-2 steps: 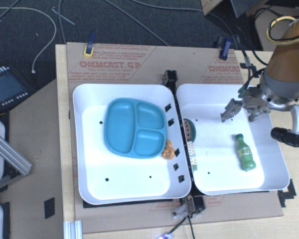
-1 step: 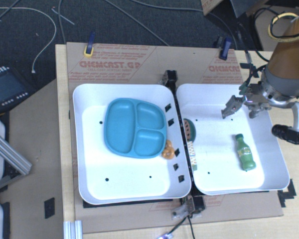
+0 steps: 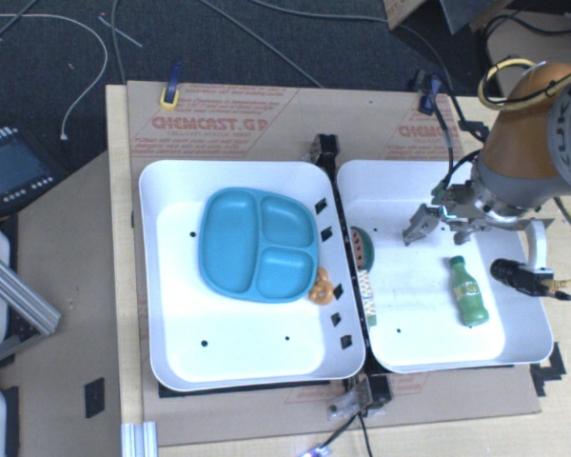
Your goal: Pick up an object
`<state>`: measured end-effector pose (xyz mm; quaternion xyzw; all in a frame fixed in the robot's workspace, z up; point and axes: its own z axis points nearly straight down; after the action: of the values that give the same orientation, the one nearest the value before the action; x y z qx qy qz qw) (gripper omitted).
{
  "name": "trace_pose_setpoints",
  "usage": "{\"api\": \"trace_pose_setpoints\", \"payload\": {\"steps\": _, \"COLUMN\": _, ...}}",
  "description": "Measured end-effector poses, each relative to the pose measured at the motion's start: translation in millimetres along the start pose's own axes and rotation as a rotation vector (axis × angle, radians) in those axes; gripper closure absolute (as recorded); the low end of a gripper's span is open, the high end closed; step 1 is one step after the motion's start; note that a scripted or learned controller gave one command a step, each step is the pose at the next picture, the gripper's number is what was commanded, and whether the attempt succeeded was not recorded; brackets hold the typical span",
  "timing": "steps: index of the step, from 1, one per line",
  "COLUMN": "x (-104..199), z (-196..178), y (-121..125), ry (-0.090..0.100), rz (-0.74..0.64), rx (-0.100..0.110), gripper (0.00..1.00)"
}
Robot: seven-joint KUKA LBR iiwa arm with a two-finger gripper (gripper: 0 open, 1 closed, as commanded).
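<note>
Green bottle (image 3: 467, 293) lies in the right bin (image 3: 400, 346), just beside the released, spread-fingered gripper (image 3: 436, 222).

right bin (image 3: 400, 346) floor open | green bottle (image 3: 467, 292) obstructs right side

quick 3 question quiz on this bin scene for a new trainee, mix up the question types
1. True or false: the green bottle lies in the right bin.
2. Which bin holds the blue divided plate? A) left B) right
3. Fill in: the small orange object sits at the plate's lower ____ edge in the camera view.

Key: 1 true. 2 A, the left bin. 3 right. The gripper is above the right bin, up and left of the bottle.
</note>
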<state>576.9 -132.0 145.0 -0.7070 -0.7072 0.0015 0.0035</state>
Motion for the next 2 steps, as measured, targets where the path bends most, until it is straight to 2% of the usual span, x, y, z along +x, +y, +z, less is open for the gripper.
{"api": "trace_pose_setpoints", "payload": {"steps": 1, "x": -4, "z": 43, "y": -1, "ry": 0.000, "rz": 0.001, "rx": -0.001, "gripper": 0.00}}
{"api": "trace_pose_setpoints", "payload": {"steps": 2, "x": -3, "z": 61, "y": -1, "ry": -0.001, "rz": 0.000, "rx": -0.003, "gripper": 0.00}}
